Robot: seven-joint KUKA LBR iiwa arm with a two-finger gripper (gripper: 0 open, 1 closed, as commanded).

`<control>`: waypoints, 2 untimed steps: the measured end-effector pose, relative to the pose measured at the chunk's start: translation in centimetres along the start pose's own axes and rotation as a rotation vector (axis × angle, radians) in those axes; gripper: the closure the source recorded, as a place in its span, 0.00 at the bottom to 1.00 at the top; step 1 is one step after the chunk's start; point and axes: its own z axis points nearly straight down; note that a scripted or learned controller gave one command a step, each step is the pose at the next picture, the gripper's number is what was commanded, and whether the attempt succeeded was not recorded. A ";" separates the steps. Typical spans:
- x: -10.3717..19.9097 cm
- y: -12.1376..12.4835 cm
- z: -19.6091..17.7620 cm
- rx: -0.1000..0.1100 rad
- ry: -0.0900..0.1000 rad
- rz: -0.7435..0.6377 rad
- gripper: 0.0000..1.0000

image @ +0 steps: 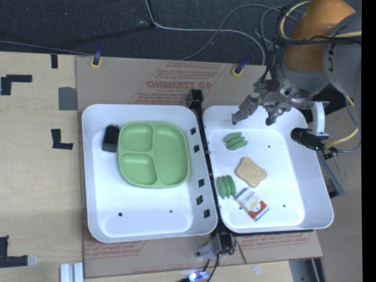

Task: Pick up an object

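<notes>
Arm: grey with an orange band, entering from the right, above the far right corner of the worktop.
Claw: over the far edge of the right bin, two fingers spread apart, nothing between them.
Right bin contents: four items, all lying on the bin floor, none touching the claw.
Pea pod: green, near the bin's far left corner, nearest item to the claw.
Cracker: tan, near the bin's middle.
Green item: ribbed, by the left wall, just beside the cracker.
Packet: white and red, near the front edge, just in front of the cracker.
Left bin: holds two items.
Tray: green, three compartments, in the bin's middle toward the far edge.
Black block: touching the tray's left side, near the bin's left wall.
Cardboard: brown sheet lying under both bins.
</notes>
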 end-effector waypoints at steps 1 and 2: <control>0.0 0.2 -0.7 -0.013 -0.001 -0.003 0.00; -0.4 0.4 5.7 -0.007 -0.002 -0.002 0.00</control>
